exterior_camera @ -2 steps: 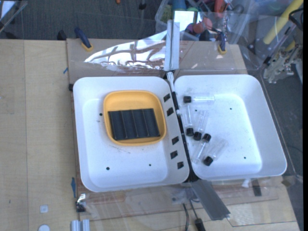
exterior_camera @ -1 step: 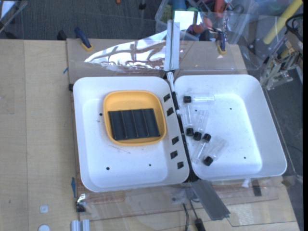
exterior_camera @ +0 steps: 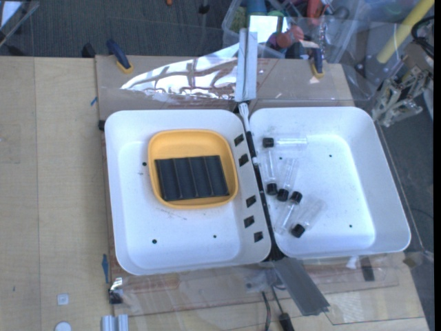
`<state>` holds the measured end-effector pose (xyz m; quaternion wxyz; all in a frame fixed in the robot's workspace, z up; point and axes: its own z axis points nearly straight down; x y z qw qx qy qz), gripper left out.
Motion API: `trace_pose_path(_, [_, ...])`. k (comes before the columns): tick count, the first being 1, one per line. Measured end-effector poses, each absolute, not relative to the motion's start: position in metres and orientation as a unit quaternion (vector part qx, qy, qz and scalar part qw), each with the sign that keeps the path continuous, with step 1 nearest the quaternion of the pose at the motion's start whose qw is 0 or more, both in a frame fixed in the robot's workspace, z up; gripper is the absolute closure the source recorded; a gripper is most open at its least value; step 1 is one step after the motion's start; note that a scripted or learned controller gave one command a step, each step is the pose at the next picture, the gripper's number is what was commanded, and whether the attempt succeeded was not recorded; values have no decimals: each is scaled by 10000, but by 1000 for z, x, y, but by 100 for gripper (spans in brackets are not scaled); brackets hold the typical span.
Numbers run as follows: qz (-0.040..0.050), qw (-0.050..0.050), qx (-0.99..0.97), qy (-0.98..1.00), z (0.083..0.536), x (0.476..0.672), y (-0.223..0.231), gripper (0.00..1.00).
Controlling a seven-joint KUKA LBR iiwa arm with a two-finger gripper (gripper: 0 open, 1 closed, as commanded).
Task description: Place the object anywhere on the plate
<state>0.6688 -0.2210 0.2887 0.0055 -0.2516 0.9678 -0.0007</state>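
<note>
Within the right bin (exterior_camera: pixel 344 178), capped vials (exterior_camera: pixel 303 216) are left unpicked; one must be grasped and carried to the yellow plate (exterior_camera: pixel 193 138); the pincer's state cannot be told.

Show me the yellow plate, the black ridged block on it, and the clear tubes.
yellow plate (exterior_camera: pixel 160 147), camera view, upper left rim
black ridged block (exterior_camera: pixel 191 177), camera view, its middle
clear tubes (exterior_camera: pixel 284 183), camera view, one tube's body

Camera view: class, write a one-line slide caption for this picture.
Yellow plate holding a black ridged block in the left bin; clear black-capped tubes scattered in the right bin.
</note>
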Motion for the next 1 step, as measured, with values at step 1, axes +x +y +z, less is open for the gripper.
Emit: trace_pose_path(1, [-5,56,-2514,9679,289,669,-221,0])
